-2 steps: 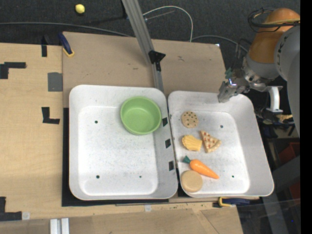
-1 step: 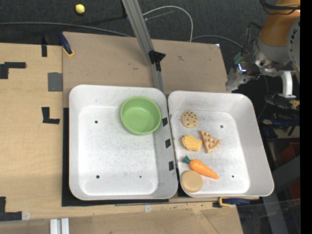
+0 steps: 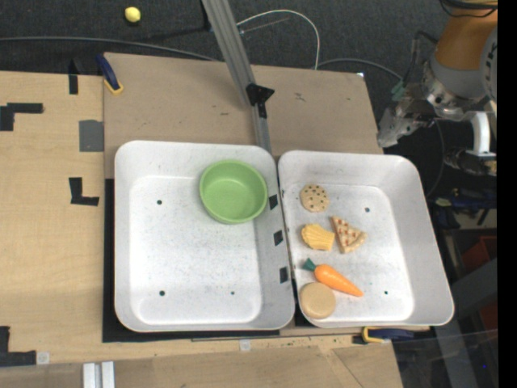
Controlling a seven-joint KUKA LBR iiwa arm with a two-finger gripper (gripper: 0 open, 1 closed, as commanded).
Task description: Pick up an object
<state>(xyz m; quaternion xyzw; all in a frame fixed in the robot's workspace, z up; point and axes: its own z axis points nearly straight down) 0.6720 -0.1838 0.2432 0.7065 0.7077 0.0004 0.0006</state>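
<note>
Over in the right bin (image 3: 404,184) sit the pickings: a carrot (image 3: 337,280), a round cookie (image 3: 313,197), a pizza slice (image 3: 348,235), a yellow ridged piece (image 3: 317,237) and a tan disc (image 3: 317,301). The left bin (image 3: 145,241) carries a green bowl (image 3: 233,191). The gripper (image 3: 396,124) hangs off the desk's (image 3: 48,217) far right corner, well apart from everything, and I cannot tell how its fingers stand.

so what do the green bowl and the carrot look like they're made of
The green bowl looks like moulded plastic: uniform pale green, smooth, with a soft matte sheen. The carrot also seems plastic, probably a toy: flat even orange, smooth surface, green stub at one end. Neither can be confirmed from looks alone.
</note>
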